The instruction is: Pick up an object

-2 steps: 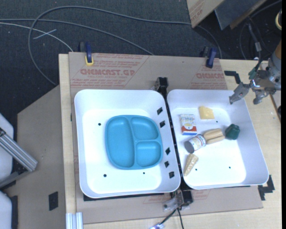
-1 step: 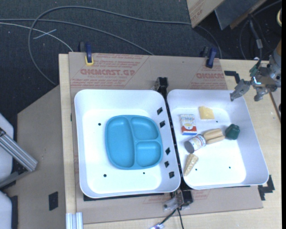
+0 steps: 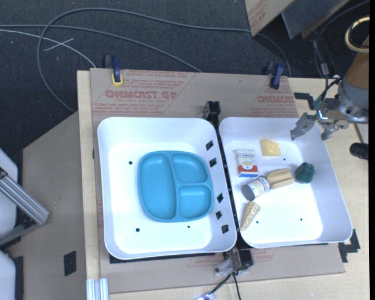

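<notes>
Nothing lifted yet. Gripper (image 3: pixel 312 128) hovers at the right bin's (image 3: pixel 328 228) two o'clock rim, fingers spread, empty; green object (image 3: pixel 304 172) and cracker (image 3: pixel 270 147) remain untouched.

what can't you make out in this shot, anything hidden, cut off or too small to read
- Arm: cut off by the camera view's right edge; just its wrist part shows.
- Small box: its label print is too small to read.
- Green object: too small and blurred to identify.
- Cardboard box: cut off by the top edge.
- Gripper: nothing between its open fingers.
</notes>
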### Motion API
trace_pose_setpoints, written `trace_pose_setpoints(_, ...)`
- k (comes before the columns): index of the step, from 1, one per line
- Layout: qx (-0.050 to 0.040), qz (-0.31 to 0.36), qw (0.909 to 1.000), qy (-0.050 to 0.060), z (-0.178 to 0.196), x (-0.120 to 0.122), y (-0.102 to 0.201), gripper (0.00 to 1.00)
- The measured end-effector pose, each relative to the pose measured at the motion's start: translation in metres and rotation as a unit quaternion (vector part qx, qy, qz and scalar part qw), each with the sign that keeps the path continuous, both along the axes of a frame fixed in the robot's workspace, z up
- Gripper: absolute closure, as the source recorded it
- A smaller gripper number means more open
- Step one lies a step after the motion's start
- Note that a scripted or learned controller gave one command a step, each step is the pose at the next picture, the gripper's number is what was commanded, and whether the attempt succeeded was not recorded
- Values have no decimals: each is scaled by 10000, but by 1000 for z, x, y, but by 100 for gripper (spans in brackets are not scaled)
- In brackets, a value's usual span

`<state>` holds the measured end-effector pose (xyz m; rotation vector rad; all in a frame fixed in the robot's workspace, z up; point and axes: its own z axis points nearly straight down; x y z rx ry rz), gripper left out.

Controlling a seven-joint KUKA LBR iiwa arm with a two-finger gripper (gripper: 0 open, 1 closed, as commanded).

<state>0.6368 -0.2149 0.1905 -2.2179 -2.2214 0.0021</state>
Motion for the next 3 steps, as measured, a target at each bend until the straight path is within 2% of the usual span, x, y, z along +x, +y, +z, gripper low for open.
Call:
trace_pose_setpoints(1,5,-5,10000,12,-62,-5,0,0)
trace_pose_setpoints(2,12,0,10000,-6,-105,-4,1,0)
trace_pose_setpoints(3,4,7,10000,-14,-94,-3,2,100)
